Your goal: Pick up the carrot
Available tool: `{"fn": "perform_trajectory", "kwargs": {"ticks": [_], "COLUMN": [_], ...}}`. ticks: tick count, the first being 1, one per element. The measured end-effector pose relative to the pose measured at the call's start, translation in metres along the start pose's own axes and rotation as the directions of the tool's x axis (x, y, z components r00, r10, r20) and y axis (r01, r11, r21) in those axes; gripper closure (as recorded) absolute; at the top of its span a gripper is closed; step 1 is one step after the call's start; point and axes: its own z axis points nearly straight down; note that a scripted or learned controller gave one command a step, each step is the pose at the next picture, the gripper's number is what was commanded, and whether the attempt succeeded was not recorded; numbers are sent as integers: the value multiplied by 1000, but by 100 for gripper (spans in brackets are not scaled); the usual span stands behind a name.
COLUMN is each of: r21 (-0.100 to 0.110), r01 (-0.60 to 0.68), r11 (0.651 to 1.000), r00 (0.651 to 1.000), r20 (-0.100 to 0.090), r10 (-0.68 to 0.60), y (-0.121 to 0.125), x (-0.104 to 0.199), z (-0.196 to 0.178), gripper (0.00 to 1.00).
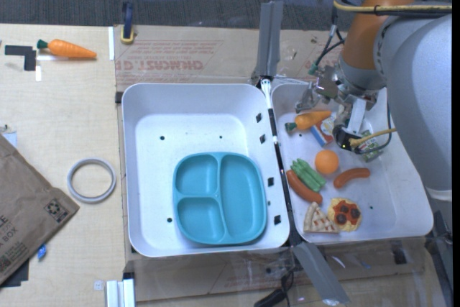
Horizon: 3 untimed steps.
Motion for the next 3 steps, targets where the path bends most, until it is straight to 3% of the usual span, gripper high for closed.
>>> {"fn": "perform_trajectory", "kwargs": {"ticks": [1, 2, 3], "r21": [-14, -18, -18], "r01": [191, 191, 191], "r11": [981, 981, 981], "r00": [982, 982, 982], "r20": [-4, 0, 0], "r10": [-191, -191, -191], "y": [-11, -10, -10], "x": [-15, -17, -17], "z": [1, -10, -10], "gripper": [0, 100, 0]}}
